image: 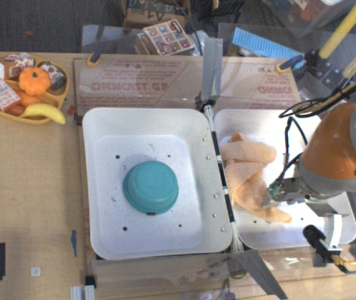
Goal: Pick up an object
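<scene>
Arm: one grey arm with an orange band enters from the right and hangs over the right bin (346,230).

Gripper (275,192): low over the right bin, at the lower right part of the peach cloth (248,167). The wrist body covers most of it.

Jaw state: cannot tell. Whether anything sits between them cannot be judged either.

Task item, nearest candidate: the peach cloth, a soft crumpled heap lying in the left half of the right bin, close against the divider between the bins.

Key relation: the cloth lies directly below and to the left of the gripper; its bulk spreads away from the gripper up and to the left, toward the far edge of the bin. Contact between gripper and cloth looks likely but is not confirmed.

Long axis of cloth: roughly from far edge to near edge of the bin, with a fold running off toward the right at the top and a tail at the lower right, just beside the gripper.

Other candidate: a teal bowl (151,187), upside down, at the middle of the left bin (103,130), well apart from the gripper.

Assessment: the cloth is the item in hand; a straight descent, or a slight shift left, would meet its thicker part.

Risk: thin fabric may slip free.
</scene>
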You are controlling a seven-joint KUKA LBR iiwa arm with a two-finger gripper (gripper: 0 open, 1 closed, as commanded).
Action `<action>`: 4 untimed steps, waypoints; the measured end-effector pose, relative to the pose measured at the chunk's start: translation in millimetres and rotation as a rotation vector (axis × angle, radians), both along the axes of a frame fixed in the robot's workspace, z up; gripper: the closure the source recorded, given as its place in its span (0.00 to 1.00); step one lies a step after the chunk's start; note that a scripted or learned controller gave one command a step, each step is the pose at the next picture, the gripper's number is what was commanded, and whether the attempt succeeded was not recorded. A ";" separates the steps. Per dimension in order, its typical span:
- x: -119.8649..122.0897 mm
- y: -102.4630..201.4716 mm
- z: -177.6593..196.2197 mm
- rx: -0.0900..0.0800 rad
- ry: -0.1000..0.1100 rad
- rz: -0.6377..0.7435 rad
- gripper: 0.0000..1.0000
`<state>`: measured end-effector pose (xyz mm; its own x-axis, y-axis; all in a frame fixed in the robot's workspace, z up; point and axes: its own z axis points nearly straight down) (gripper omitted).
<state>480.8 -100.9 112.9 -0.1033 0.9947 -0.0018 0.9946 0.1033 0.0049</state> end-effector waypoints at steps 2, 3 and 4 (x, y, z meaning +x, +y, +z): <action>0.3 -32.3 -24.9 0.004 0.001 0.001 0.00; 0.3 -33.7 -15.9 0.003 0.000 -0.003 1.00; 0.2 -33.8 -16.0 0.002 0.000 -0.003 0.00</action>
<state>481.0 -134.6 97.0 -0.0998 0.9950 0.0007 0.9950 0.0998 0.0049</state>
